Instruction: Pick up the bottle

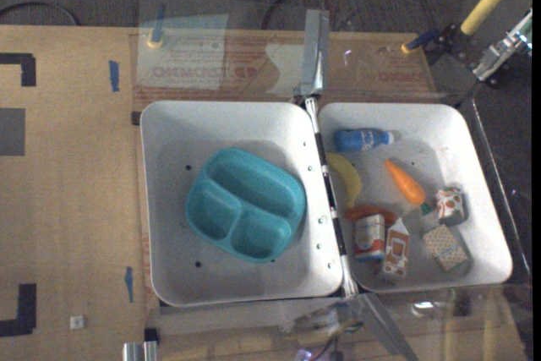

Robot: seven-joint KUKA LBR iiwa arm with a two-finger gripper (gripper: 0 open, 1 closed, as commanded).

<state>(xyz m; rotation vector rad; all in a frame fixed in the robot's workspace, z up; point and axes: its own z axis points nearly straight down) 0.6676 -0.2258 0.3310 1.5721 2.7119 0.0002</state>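
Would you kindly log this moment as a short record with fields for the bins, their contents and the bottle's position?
left bin: holds a teal divided tray
right bin: holds the bottle, banana, carrot, can, small cartons
bottle: blue, lying on its side near the far wall, apart from the banana
gripper: at upper right, outside the bins, fingers unclear
task status: bottle not yet picked up

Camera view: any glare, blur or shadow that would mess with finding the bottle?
Camera view: soft overall, fine detail smeared. The blue bottle reads clearly against the right bin, lying on its side near the bin's top edge. Glare streaks on the clear sheets above the bins. Shadows faint; the teal tray casts a slight one in the left bin.
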